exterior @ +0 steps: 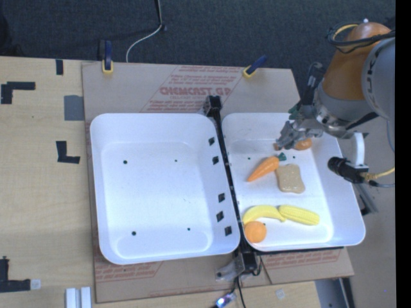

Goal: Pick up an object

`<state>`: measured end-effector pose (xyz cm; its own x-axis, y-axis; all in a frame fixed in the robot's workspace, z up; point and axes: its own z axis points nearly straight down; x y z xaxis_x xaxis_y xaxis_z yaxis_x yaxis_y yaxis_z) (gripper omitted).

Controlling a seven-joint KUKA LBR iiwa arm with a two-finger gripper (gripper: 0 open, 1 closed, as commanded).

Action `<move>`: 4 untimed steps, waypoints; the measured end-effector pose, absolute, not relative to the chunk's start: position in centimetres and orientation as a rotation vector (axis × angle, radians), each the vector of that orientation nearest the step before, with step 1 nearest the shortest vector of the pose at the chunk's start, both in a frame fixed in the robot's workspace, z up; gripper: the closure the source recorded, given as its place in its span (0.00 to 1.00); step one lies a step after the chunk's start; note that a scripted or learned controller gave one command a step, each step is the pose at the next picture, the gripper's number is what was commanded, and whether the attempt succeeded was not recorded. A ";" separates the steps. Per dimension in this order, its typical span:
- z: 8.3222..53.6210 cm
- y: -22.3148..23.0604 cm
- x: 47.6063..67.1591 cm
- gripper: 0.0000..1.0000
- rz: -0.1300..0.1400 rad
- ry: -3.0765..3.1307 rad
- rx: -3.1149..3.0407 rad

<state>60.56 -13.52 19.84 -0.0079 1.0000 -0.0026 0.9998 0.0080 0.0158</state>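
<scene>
Claw [286, 140] low over the far part of the right bin [340, 201], aperture impossible to tell. Just beside it, a small orange object [303, 144], partly hidden. Near and toward the front: carrot [264, 169], tan slice [290, 179], banana [262, 213], corn [298, 215].

The one bit of lettering I can make out is red print on the cardboard sheet [186, 92] under the bins, up and to the left of the gripper [287, 140]; it sits upside down (too blurred for me to read reliably).
</scene>
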 end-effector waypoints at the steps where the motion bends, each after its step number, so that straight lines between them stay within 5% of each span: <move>1: 20.1 -13.8 60.0 1.00 -0.002 2.224 2.219; 4: 22.9 -13.6 60.0 1.00 -0.005 2.228 2.217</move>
